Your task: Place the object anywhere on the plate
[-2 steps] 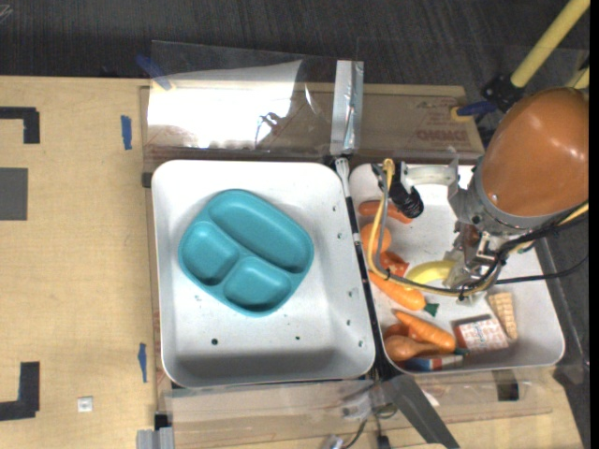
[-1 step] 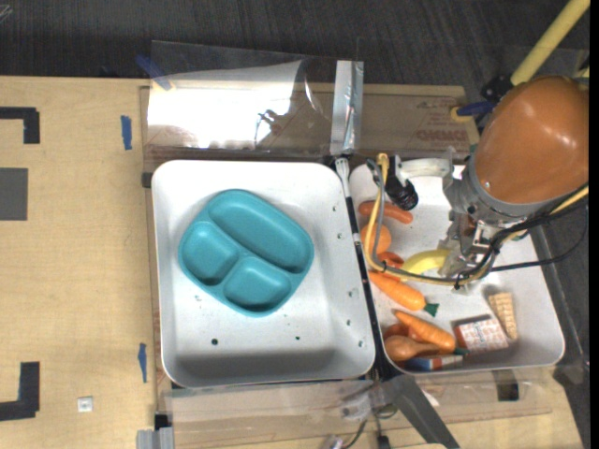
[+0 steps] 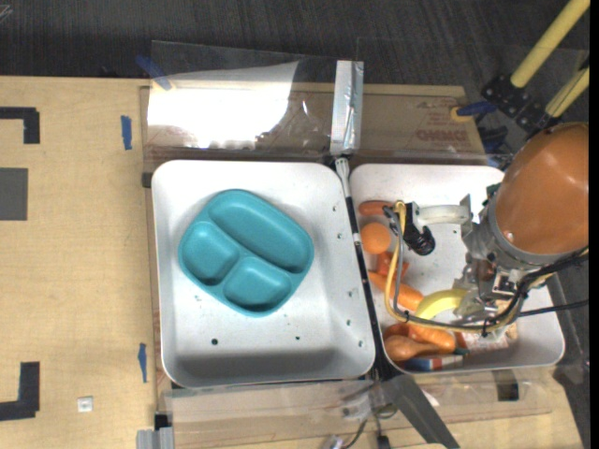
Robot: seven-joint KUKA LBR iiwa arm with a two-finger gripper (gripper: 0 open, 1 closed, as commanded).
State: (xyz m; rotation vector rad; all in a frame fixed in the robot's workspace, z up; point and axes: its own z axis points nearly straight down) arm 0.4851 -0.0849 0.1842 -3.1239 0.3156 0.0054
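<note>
Overhead view of the bench. The left bin (image 3: 178, 344) holds a blue plate (image 3: 246, 250) with three compartments, lying bare near the bin's middle. The right bin (image 3: 543, 344) holds a heap of toy food: orange carrots (image 3: 401, 296), a round orange piece (image 3: 375, 238) and a yellow banana (image 3: 440, 303) along its left and near sides. The arm (image 3: 543, 199) hangs over the right bin with its gripper (image 3: 482, 297) low, just beside the banana; whether the pincer is wide, narrow or holding anything cannot be told, since the wrist and cables hide it. No object is on the plate yet. Probable hazards: the crowded pieces touch one another, so a grasp may catch two, or slip off the curved banana; a loose hold could drop the piece while crossing the wall between the bins.
</note>
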